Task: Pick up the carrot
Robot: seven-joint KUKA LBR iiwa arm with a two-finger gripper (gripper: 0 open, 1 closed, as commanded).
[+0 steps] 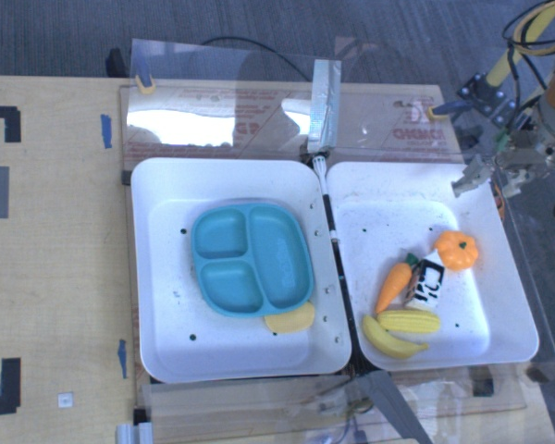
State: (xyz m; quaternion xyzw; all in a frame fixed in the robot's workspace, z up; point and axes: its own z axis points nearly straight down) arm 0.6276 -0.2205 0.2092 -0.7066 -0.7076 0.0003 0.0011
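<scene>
Carrot [392, 287] is seen lying in the right bin [509, 331], in its lower middle part, tilted with the green top up and to the right. Nearest the front rim, a banana [388, 340] is curved just below the carrot's tip, and a corn cob [409, 321] is laid across the banana's upper side. A small black-and-white block [428, 281] is pressed against the carrot's right side, and an orange pumpkin [457, 250] is set just beyond that, toward the right wall. Bare white floor is left open to the carrot's left, up to the divide between the bins, and across the whole far half of the right bin.

In the left bin [157, 248], a blue divided plate [252, 258] is placed centrally, with a yellow piece [289, 319] tucked at its near right edge.

Farthest off, the gripper [476, 176] is found above the right bin's far right corner, well apart from the carrot; its spread cannot be told
</scene>
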